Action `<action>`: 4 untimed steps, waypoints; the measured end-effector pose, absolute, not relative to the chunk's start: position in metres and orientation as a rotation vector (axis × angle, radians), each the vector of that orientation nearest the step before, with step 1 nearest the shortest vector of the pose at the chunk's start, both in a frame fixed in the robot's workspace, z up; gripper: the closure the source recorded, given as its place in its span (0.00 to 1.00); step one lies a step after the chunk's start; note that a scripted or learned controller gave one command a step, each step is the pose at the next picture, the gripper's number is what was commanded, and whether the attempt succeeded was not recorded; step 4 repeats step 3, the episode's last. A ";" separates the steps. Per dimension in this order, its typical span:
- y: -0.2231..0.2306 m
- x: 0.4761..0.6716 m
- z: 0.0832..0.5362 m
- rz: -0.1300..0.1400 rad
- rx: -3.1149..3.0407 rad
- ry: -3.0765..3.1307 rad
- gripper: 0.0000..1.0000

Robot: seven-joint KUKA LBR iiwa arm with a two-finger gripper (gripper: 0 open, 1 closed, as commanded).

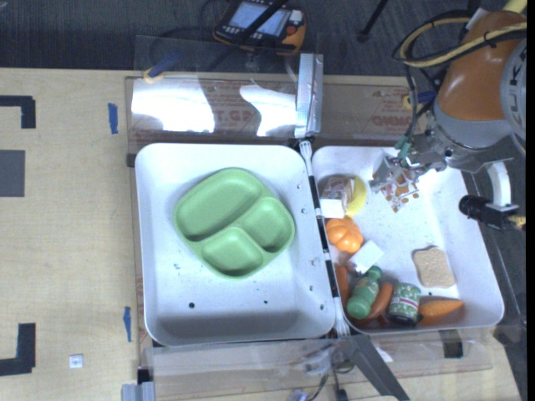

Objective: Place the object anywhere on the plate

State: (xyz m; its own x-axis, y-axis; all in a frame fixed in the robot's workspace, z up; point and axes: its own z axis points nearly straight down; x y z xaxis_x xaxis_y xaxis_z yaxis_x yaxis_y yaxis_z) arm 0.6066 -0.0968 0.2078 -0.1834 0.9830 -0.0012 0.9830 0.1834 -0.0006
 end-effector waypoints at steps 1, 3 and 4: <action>-0.039 0.601 0.184 -0.001 1.790 2.585 1.00; 0.043 0.611 0.185 0.003 1.555 2.726 0.00; 0.043 0.611 0.185 0.003 1.555 2.726 0.00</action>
